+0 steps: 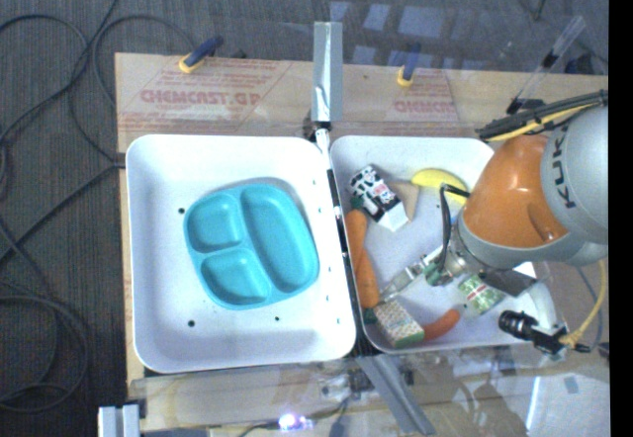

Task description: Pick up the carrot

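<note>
Carrot [362,260] lies lengthwise along the right bin's [475,150] left wall; gripper [410,277] state unclear.

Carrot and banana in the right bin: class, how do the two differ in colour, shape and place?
The carrot is orange; the banana is yellow. The carrot is long and nearly straight; the banana is short and curved. The carrot lies along the bin's left wall, running top to bottom; the banana sits near the far wall, partly hidden by the arm. Both lie flat in the right bin.
</note>
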Controlling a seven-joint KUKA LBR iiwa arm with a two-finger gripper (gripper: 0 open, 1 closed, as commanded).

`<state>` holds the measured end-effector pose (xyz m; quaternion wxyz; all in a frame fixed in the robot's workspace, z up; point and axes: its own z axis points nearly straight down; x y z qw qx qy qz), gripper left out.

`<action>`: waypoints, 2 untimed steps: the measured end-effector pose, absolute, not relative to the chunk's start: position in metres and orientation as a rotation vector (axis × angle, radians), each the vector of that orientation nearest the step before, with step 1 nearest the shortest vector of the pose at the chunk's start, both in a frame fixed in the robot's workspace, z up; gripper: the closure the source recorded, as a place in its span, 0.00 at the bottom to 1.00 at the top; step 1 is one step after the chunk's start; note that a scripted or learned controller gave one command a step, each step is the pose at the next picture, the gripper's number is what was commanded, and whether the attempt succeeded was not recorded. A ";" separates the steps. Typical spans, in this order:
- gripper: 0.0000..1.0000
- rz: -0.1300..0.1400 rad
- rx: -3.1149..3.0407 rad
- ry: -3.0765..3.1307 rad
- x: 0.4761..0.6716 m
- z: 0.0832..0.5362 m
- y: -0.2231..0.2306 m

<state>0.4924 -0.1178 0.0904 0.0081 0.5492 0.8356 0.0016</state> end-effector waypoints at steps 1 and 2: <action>0.00 0.002 1.736 2.622 0.503 0.113 -0.131; 0.00 0.000 2.292 2.147 0.497 0.093 -0.106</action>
